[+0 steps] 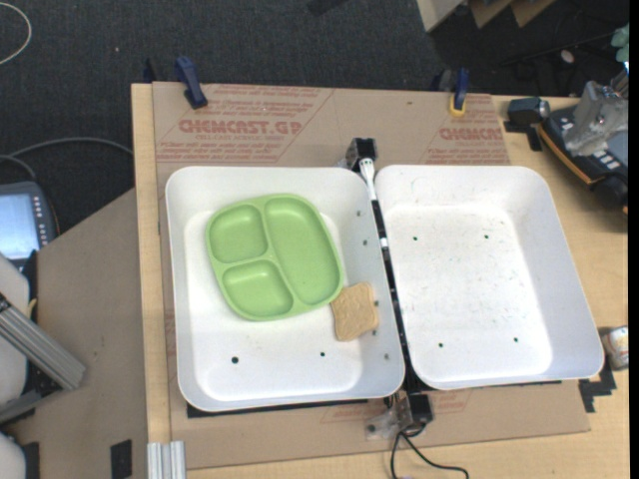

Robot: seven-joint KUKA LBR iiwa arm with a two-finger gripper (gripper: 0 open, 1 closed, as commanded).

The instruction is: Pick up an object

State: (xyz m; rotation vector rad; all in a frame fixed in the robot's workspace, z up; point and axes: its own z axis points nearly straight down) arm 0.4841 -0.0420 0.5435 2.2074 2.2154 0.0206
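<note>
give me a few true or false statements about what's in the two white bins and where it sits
1. The green three-compartment plastic plate lies in the left shallow white bin. True.
2. The tan square sponge-like piece lies in the right shallow white bin. False: it lies in the left bin, at the plate's lower right edge.
3. The plate's compartments hold food. False: they look bare.
4. The right bin's floor is dotted with small dark specks. True.
5. The tan piece sits on top of the plate's middle. False: it rests on the bin floor beside the plate's rim.
</note>
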